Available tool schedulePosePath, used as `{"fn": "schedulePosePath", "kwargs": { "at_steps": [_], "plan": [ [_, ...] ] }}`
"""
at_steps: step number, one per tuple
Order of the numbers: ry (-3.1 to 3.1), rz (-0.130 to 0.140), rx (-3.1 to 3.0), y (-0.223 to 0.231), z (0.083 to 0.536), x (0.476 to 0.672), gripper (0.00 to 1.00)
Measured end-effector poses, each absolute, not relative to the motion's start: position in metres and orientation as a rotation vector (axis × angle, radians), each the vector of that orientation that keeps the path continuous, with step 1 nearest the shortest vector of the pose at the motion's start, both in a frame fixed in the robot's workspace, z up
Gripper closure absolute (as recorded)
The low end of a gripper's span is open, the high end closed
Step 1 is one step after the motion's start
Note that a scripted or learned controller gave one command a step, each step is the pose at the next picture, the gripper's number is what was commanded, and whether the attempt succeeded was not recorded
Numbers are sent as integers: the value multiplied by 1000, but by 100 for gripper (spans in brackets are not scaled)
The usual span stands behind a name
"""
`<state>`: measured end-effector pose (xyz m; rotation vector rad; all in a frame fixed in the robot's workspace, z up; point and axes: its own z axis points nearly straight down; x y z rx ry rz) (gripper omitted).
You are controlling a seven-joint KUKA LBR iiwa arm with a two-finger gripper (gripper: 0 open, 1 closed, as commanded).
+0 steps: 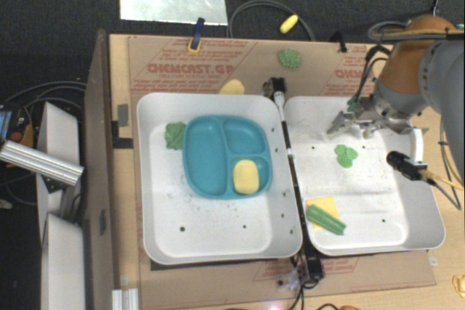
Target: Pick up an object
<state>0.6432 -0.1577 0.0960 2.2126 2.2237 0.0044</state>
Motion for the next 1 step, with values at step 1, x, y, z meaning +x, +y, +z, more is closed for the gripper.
{"fn": "schedulePosePath", "kwargs": {
  "at_steps": [1],
  "plan": [
    [2222,-1,2221,-157,84,619,0]
  ]
}}
